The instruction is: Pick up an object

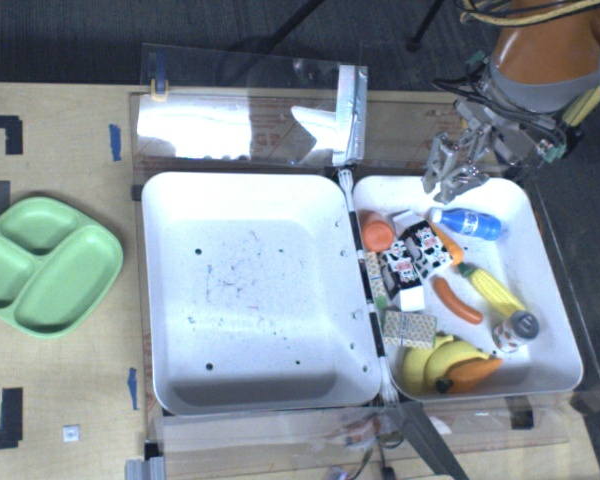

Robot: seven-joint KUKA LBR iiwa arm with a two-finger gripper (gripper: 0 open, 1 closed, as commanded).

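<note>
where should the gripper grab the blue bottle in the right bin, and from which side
Probably across the middle of the blue bottle, coming straight down from above. It lies on its side near the far wall of the right bin, long axis running left to right, white cap end toward the gripper. Fingers closing across its narrow width look best; the top side is free of clutter.

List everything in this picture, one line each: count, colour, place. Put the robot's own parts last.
bins: two, white, side by side mid-bench.
bottle: one, blue with white cap, right bin, top.
ball: one, orange, right bin, left edge.
corn cob: one, yellow, right bin, middle.
sausage: one, orange-red, beside the corn cob.
bananas: one bunch, yellow, right bin, bottom.
carrot: one, orange, lying on the bananas.
divided plate: one, green, bench's left.
clear panel: one, behind the left bin.
arm: one, orange band, top right.
hand: one, metal, over the right bin's top edge.
</note>
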